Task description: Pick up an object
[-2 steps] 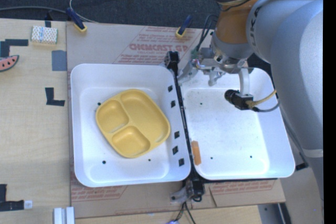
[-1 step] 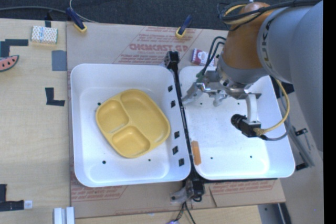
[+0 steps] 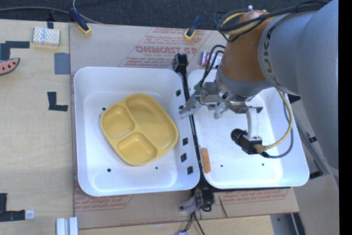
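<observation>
A small orange stick-shaped object point(image 3: 205, 160) lies in the right bin point(image 3: 275, 169), close to the divider at the front. A yellow three-compartment plate point(image 3: 139, 128) rests flat in the middle of the left bin point(image 3: 92, 173). My gripper point(image 3: 204, 109) hangs over the left edge of the right bin, beside the divider, well behind the orange object and right of the plate. Its two metal fingers stand spread apart, open, with nothing between them. The grey and orange arm covers the back of the right bin.
A black cable connector point(image 3: 245, 140) dangles from the wrist over the right bin. Black clips point(image 3: 180, 62) line the divider between the bins. Yellow clamps point(image 3: 192, 33) hold the cardboard at the back. A small patterned block point(image 3: 46, 36) sits on the bench far left.
</observation>
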You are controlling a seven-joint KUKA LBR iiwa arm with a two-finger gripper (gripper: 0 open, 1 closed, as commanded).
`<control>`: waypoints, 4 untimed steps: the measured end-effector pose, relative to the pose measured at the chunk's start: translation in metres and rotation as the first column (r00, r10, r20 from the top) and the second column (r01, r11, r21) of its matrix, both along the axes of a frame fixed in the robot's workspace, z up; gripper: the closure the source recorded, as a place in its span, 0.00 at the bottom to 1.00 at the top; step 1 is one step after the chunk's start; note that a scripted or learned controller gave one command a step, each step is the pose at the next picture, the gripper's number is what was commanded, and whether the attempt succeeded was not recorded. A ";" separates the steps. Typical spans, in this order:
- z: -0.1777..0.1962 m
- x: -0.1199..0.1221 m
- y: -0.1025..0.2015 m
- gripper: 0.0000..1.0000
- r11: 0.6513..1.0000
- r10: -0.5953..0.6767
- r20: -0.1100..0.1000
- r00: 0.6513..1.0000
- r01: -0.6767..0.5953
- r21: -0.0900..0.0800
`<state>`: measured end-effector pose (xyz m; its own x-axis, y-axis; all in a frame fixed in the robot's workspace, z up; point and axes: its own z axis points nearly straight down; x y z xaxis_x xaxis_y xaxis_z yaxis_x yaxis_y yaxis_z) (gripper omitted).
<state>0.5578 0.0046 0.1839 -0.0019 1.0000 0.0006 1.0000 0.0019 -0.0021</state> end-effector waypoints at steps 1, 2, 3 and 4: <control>0.000 0.013 -0.077 0.00 1.000 -0.003 0.001 1.000 0.003 -0.002; -0.057 -0.036 -0.113 0.00 1.000 -0.002 -0.001 1.000 0.002 -0.001; -0.097 0.073 -0.135 0.00 1.000 0.000 0.009 1.000 0.000 -0.003; -0.087 0.073 -0.135 1.00 1.000 0.001 0.008 1.000 -0.001 -0.004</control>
<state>0.6309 -0.1308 0.0966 -0.0029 1.0000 -0.0035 1.0000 0.0030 0.0059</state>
